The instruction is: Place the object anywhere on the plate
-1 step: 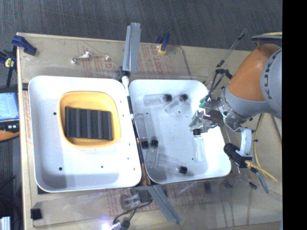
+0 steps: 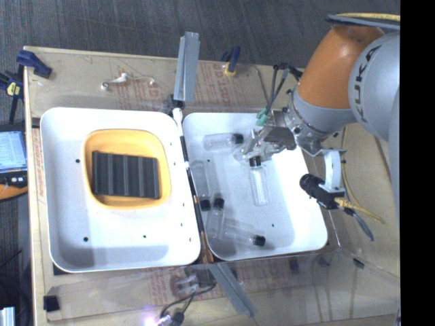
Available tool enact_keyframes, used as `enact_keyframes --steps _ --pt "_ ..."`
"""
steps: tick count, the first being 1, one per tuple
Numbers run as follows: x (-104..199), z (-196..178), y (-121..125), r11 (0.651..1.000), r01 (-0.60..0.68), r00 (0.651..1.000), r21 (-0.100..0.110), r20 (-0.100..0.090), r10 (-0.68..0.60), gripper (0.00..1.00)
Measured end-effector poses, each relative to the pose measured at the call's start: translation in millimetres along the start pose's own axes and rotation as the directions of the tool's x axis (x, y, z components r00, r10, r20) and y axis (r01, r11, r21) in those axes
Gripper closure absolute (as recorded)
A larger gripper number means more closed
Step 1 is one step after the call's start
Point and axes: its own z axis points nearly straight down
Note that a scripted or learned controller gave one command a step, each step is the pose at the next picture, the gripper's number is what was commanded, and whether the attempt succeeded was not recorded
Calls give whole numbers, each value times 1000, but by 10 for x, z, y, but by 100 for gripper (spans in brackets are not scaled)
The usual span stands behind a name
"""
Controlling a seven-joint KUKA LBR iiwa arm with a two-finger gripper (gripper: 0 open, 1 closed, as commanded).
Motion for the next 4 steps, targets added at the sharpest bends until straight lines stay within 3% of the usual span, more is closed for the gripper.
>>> enact_keyframes --steps 1,2,3,4 --pt "674 367 477 993 119 993 1 1 -119 100" --pt "894 801 726 950 313 950 3 0 -313 100" --pt "1045 831 543 888 460 888 3 0 -460 100" --pt "1272 832 459 732 681 732 4 -1 -681 100"
